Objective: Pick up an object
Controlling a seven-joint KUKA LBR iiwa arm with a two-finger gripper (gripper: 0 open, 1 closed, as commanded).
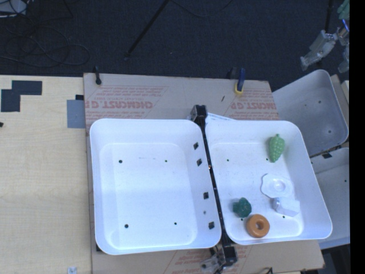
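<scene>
All the things lie in the right bin (245,158). The orange ring (258,225) sits near the front, just beside a green lump (242,208). The gripper (320,45) is far back, and I cannot tell if it is open or closed. It should come straight down over the ring.

A single fixed camera looks down at a slant on the desk (40,170) from above, set far enough back to take in both shallow white bins whole. The left bin (102,153) and the right bin (311,170) lie side by side across the lower middle of the frame, their shared edge running nearly straight up the picture. The brown board (171,99) under them shows along their far side. Beyond it, the top of the frame takes in dark floor (199,33) strewn with cables (45,44).
</scene>
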